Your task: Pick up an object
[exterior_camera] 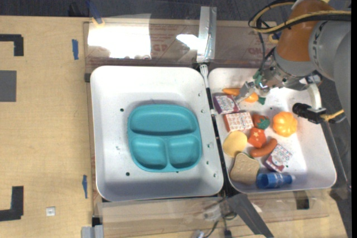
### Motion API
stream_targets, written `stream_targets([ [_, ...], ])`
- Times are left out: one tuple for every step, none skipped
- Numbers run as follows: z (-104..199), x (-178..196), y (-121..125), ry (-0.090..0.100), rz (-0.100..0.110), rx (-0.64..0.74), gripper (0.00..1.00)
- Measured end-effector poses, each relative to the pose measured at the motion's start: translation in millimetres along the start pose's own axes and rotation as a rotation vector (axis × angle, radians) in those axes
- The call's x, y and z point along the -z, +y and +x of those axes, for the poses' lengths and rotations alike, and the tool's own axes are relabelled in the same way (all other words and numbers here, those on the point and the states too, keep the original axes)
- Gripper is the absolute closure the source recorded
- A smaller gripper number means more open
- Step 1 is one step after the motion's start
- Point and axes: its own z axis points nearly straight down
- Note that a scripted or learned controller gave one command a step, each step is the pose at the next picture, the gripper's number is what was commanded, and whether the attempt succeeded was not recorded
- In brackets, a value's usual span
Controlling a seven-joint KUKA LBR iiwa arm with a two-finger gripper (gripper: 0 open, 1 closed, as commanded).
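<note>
Hand [252, 90] low over crowded right bin [323, 167] — at its far edge.

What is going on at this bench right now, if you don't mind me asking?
A grey arm with an orange band reaches in from the right, its gripper low over the far end of the right bin, close to a carrot. That bin holds a jumble of toy food: an orange, a tomato, a slice of bread, a blue bottle and small packets. The left bin holds a teal divided tray. Nothing is visibly lifted yet.
</note>
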Motion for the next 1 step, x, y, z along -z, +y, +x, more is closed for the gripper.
stream_targets([
  [-1.9, 10.9, -1.2, -0.001, 0.003, -0.001, 1.00],
])
